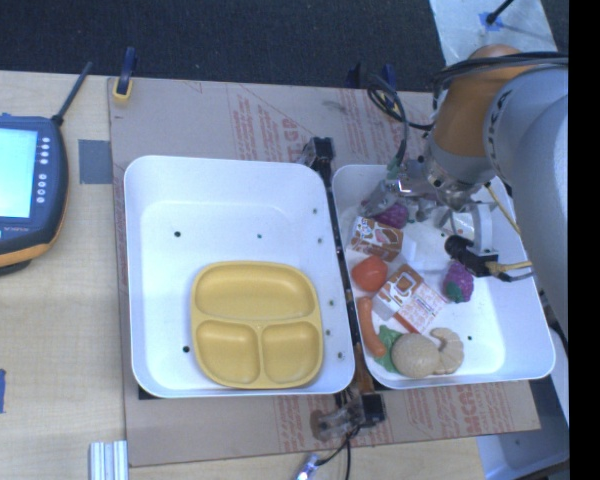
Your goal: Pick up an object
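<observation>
- The tool (pixel 417 196) hangs low over the far end of the right bin (pixel 520 353); whether it is released or clenched cannot be told.
- A purple toy (pixel 391 214) lies just beneath it, touching a brown packet (pixel 376 237).
- Purple grapes (pixel 459 282) sit nearby, toward the arm.
- The yellow tray (pixel 257 323) rests in the left bin (pixel 155 268).
</observation>
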Tool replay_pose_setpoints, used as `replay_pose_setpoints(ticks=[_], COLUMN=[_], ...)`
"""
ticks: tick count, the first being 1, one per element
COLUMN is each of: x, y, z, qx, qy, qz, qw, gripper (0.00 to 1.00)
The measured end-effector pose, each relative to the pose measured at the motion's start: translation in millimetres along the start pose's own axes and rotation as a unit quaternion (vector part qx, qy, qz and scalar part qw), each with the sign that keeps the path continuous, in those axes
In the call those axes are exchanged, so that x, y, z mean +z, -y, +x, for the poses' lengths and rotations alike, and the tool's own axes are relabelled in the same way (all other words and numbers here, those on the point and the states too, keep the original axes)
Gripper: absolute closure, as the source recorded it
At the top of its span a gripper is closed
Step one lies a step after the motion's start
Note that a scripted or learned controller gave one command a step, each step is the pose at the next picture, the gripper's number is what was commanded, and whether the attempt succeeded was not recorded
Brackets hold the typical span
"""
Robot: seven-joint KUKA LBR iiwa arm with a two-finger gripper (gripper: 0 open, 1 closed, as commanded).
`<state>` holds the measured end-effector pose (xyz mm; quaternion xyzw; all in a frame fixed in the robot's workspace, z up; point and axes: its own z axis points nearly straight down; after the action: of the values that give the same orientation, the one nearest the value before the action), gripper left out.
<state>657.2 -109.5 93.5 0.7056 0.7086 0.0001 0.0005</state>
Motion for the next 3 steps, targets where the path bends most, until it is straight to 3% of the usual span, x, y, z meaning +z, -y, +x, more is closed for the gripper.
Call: replay_pose_setpoints(ticks=[1,2,3], x=[1.2,1.6,1.3], y=[0.7,59.2,3.3], z=[-12.2,1.9,4.0], qx=[0.001,0.0,0.0], qy=[0.0,0.0,0.0], qz=[0.001,0.002,0.002], qw=[1.0,1.0,1.0], gripper=[0.0,0.0,0.0])
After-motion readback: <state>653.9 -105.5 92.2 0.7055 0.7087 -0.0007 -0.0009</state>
